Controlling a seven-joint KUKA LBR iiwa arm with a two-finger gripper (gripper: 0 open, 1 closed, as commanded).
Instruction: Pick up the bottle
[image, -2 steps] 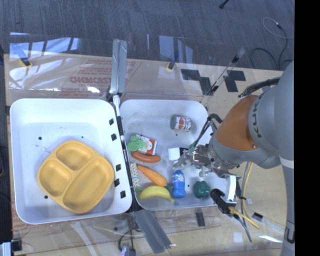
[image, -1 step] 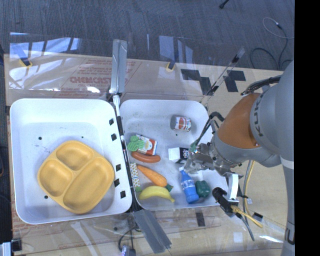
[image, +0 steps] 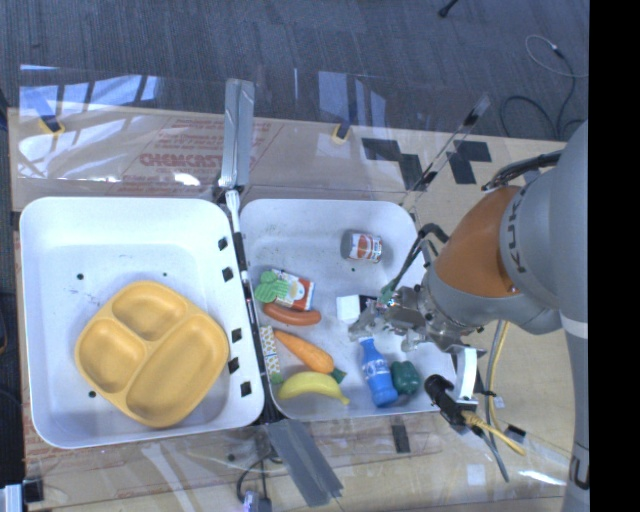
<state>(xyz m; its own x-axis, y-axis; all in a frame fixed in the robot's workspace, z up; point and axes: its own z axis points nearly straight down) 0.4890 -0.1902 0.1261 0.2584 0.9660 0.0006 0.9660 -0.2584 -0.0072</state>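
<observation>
Down in the right bin (image: 300, 215), the blue bottle (image: 377, 373) lies near the front right corner, its white cap pointing toward the bin's middle and its body angled toward the front wall. Just beside it on the right sits a dark green pepper-like toy (image: 405, 376), touching or nearly touching the bottle. The gripper (image: 392, 318) hangs just above the bottle's cap end, at the end of the grey arm (image: 545, 250) with its orange band; nothing is visible between its fingers, and whether they stand apart or together cannot be told from this angle. A small white block (image: 347, 307) sits just left of the gripper. Farther left lie a sausage (image: 292, 316), a carrot (image: 303, 351) and a banana (image: 313, 387), with a green-and-orange carton (image: 285, 290) above them. A small can (image: 362, 246) lies on its side toward the back. The left bin (image: 60, 240) holds a yellow divided plate (image: 150, 352).
</observation>
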